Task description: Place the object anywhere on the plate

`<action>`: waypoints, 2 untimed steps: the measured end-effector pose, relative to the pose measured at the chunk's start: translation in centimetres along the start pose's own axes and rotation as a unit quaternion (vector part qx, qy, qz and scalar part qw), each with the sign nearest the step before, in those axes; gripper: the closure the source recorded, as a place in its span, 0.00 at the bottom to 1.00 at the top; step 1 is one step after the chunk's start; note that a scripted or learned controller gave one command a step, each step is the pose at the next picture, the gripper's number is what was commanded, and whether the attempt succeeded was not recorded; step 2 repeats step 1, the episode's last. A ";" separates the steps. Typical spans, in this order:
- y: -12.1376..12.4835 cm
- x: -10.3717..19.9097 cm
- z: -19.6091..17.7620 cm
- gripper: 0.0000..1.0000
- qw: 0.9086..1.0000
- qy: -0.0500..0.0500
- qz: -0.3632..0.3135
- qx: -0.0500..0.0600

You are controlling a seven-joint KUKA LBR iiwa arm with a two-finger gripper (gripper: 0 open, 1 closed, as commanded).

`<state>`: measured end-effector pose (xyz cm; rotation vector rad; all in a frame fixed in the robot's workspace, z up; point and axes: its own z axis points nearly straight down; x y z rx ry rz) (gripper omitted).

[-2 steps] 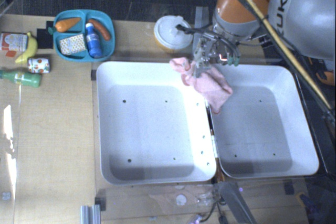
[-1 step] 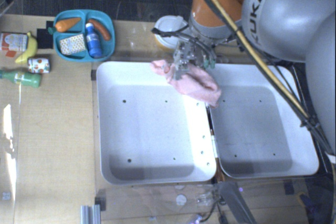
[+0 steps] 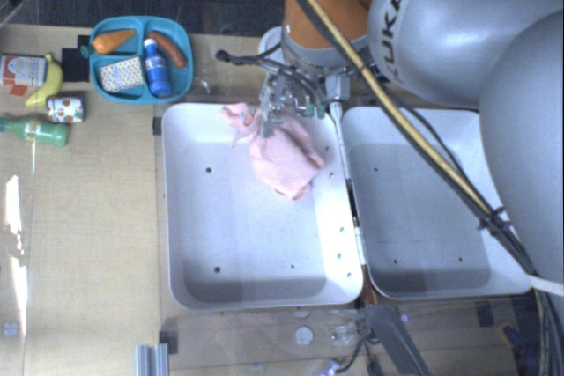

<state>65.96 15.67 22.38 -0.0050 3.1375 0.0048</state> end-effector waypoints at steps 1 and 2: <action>0.0 0.0 0.0 0.00 1.000 0.000 0.000 0.000; 0.0 0.0 0.0 0.00 1.000 0.000 0.000 0.000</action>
